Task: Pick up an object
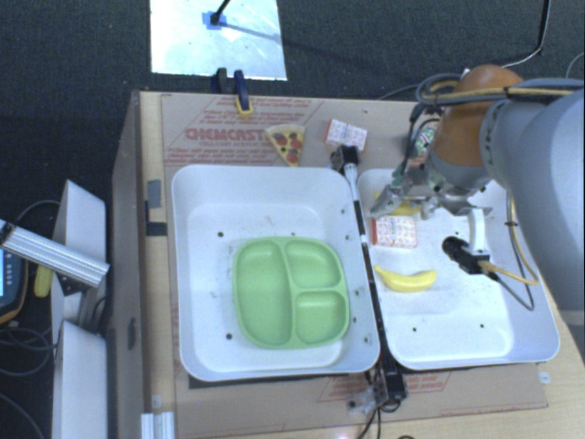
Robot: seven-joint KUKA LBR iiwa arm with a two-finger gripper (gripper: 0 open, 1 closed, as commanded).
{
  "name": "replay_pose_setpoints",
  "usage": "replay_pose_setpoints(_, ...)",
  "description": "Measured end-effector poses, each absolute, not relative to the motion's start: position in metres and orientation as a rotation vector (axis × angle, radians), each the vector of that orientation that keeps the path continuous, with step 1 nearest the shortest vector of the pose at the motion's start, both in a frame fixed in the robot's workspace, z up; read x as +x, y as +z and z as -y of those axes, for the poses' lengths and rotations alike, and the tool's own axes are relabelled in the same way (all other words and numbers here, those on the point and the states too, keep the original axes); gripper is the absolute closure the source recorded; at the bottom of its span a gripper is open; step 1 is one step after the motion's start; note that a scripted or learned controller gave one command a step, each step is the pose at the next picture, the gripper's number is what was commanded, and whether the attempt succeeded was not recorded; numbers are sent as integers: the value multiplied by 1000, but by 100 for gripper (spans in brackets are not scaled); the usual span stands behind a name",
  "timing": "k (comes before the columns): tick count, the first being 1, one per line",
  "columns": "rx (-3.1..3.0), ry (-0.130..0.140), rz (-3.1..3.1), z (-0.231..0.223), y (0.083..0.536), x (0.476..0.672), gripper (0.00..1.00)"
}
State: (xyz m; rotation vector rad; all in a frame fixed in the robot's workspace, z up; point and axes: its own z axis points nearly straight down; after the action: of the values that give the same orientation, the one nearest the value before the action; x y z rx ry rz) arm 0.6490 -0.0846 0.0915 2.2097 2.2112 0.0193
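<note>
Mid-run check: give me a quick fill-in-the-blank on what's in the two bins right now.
1. The green divided plate lies in the ____ bin as the camera sees it.
2. The banana lies in the ____ bin.
3. The plate has ____ compartments.
4. The red-and-white packet lies ____ the banana in the picture.

Missing words: left; right; three; above

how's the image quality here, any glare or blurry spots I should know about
In the camera view, light is even and soft; the white bins look bright but not blown out. A shiny sheet on the floor reflects a pale glare patch. The arm at the right is soft, out of focus; the green plate and banana are fairly sharp. Shadows are faint.
</note>
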Motion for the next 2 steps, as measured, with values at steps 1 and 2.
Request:
replay_pose_setpoints(1,2209,22,-2212,87,92,645,0)
replay_pose_setpoints(2,2210,19,-2212,94,91,581,0)
